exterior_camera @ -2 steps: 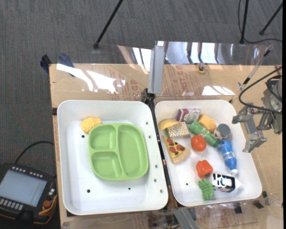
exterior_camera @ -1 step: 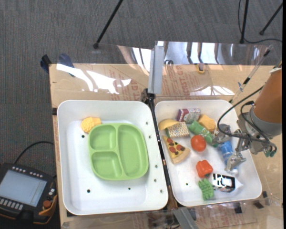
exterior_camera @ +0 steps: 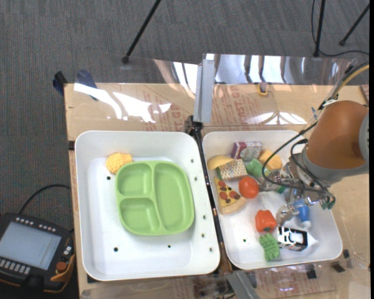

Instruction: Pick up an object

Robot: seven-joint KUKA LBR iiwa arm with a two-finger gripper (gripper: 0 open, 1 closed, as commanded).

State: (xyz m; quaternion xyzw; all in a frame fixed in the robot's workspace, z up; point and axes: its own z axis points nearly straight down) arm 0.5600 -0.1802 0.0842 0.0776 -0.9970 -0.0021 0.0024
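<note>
Two white bins sit side by side on the table. The left bin [exterior_camera: 93, 229] holds a green divided plate [exterior_camera: 154, 198] and a yellow corn piece [exterior_camera: 118, 162]. The pincer [exterior_camera: 294, 208] hangs over the right bin [exterior_camera: 327, 245], above an orange pepper [exterior_camera: 265, 220] and red tomato [exterior_camera: 249, 187]; whether its grip is parted or closed cannot be told.

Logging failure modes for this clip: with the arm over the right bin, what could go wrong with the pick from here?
1. The gripper hangs among crowded toys: a blue piece and an orange pepper lie close by, so it may nudge one or close on two.
2. The red tomato is round and could roll off if pinched off-centre.
3. The black-and-white item lies near the right bin's wall, leaving little room for the fingers.
</note>
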